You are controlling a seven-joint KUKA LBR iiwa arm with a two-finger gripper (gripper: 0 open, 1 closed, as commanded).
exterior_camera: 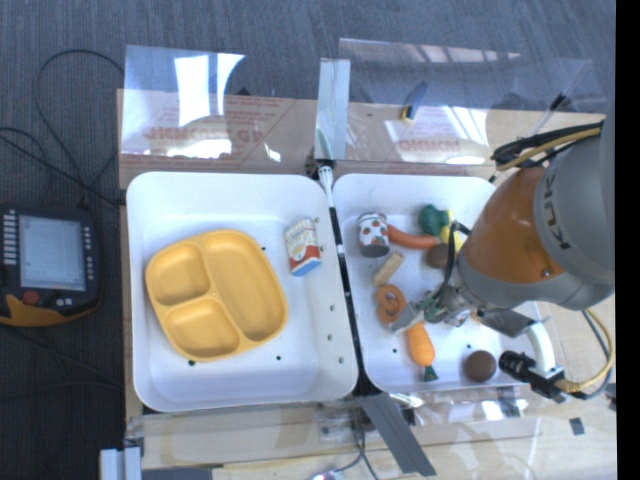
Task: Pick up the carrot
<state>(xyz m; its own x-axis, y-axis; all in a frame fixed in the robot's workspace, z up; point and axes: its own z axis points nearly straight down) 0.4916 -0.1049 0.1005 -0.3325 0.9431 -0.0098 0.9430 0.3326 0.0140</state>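
The carrot (421, 345) is a short orange piece with a green stem end. It lies in the right bin (520, 393) near the front wall, stem end toward the front. My gripper (440, 306) hangs just above and to the right of the carrot's thick end, low over the bin floor. The arm's orange band and grey body hide the bin's right part. Nothing shows held in the gripper.
Close around the gripper lie a pretzel (389, 300) and a grey piece (402, 317). Further back are a red-and-white piece (373, 230), a tan stick (388, 266) and a long red-orange vegetable (408, 236) with greens. A brown ball (480, 366) sits front right. The left bin holds a yellow divided plate (215, 293) and a small carton (303, 245).
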